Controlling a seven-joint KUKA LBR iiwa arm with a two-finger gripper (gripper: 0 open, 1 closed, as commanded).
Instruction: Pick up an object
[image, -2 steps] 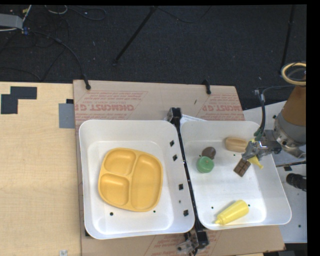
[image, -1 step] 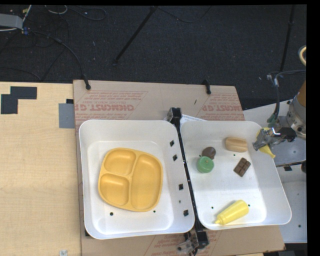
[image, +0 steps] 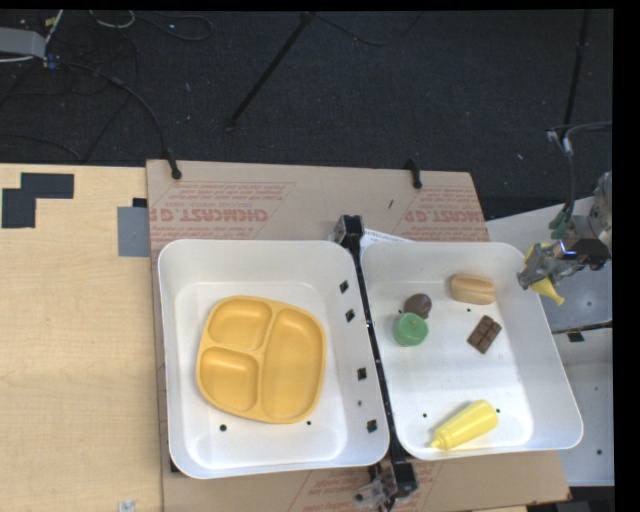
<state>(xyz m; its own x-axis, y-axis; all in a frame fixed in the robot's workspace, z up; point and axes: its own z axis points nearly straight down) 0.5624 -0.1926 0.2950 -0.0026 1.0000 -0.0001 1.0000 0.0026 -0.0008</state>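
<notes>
On the tabletop (image: 70, 330), two shallow white bins sit side by side on a cardboard sheet (image: 300, 205), divided by a black strip. Left bin (image: 185, 270) holds a yellow divided plate (image: 262, 357), lying flat near its centre with three compartments facing up.

Right bin (image: 560, 420) carries five small things. A tan bread roll (image: 472, 289) lies toward twelve o'clock of that bin. At about nine o'clock sits a green round piece (image: 410, 329), with a dark brown round piece (image: 418, 303) touching it on the upper side. A brown chocolate bar (image: 484, 334) rests near the centre, tilted, just beside and below the roll. A yellow squeeze bottle (image: 465, 424) lies on its side toward six o'clock, nozzle pointing to the lower left, well apart from the rest.

At the far right edge, around two o'clock from the right bin's centre, the jaws (image: 545, 270) hang just over the bin's outer rim, with grey metal parts and a yellow bit showing. Whether they stand wide or narrow I cannot tell. Nothing is seen between them. The roll is the nearest thing, lying at about nine o'clock from the jaws, apart from them; the bottle lies farthest, toward seven o'clock.
</notes>
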